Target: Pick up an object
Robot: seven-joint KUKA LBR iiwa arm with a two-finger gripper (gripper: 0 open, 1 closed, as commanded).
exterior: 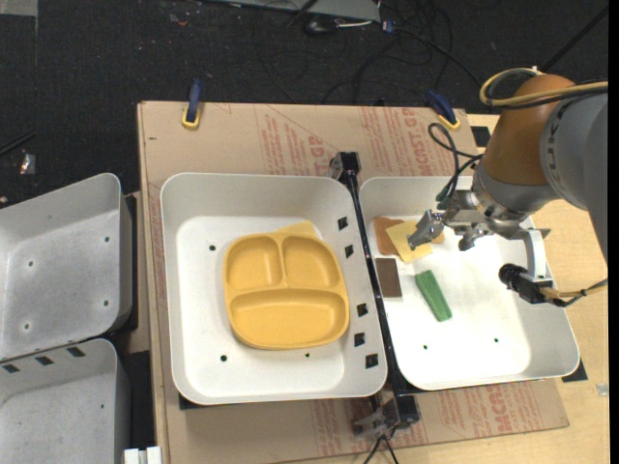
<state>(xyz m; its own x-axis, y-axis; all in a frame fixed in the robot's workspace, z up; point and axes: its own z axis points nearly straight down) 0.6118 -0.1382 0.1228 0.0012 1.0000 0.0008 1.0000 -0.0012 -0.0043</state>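
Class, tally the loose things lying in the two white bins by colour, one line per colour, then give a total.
Yellow: 2, the divided plate and a flat piece
Green: 1, a block
Brown: 2, a tan piece and a dark block
Total: 5

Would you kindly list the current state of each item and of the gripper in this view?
Yellow tray: lying flat in the left bin.
Green block: lying flat in the right bin, untouched.
Yellow piece: flat, beside the gripper.
Brown card: flat by the divider.
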